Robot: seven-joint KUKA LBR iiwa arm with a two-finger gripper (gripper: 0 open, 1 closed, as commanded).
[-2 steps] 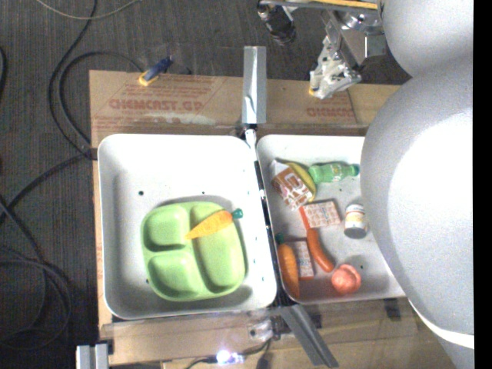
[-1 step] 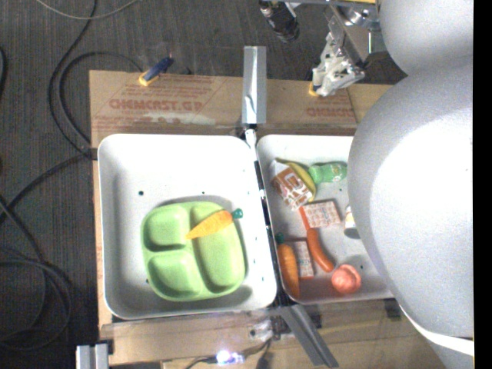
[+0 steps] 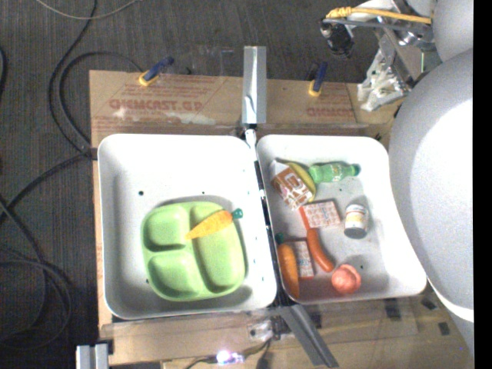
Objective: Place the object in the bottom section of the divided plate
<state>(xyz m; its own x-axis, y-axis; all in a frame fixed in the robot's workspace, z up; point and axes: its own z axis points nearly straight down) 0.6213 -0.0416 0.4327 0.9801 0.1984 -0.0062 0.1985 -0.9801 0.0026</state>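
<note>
A green divided plate [image 3: 175,274] lies in the left bin [image 3: 123,191]. An orange toy carrot [image 3: 211,224] with a green tip rests across the plate's upper right part, over the ridge between its sections. My gripper [image 3: 378,89] hangs beyond the bins, above the right bin's far right corner and over the cardboard, with nothing visible in it. It is far from the plate and the carrot.
The right bin [image 3: 384,198] holds a banana [image 3: 301,174], a green bottle [image 3: 335,171], a snack packet [image 3: 292,191], a pink-edged card [image 3: 324,215], a small can [image 3: 355,220], a sausage [image 3: 320,253], a second carrot [image 3: 288,266] and a red ball [image 3: 346,280]. The arm's grey body covers the right side.
</note>
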